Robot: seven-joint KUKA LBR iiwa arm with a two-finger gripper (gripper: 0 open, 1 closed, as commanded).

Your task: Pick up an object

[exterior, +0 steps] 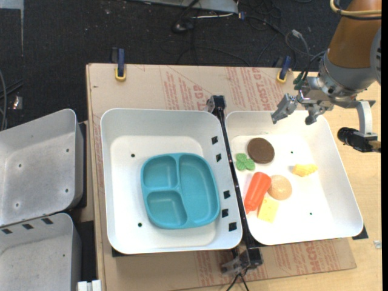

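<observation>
My gripper (298, 113) hangs open over the far edge of the right bin (339, 180), its two fingers spread and nothing between them. Below it in that bin lie a brown round patty (260, 150), a green leafy piece (244, 162), an orange carrot (257, 190), a pale round bun-like piece (280, 187), a yellow block (268, 210) and a small yellow corn piece (305, 170). The patty is the nearest of them to the gripper, to its lower left.
The left bin (121, 132) holds a teal divided plate (180, 190). A black divider (227, 162) runs between the two bins. Yellow clamps (120, 73) pin the cardboard at the back. More white trays (36, 162) sit off the bench's left side.
</observation>
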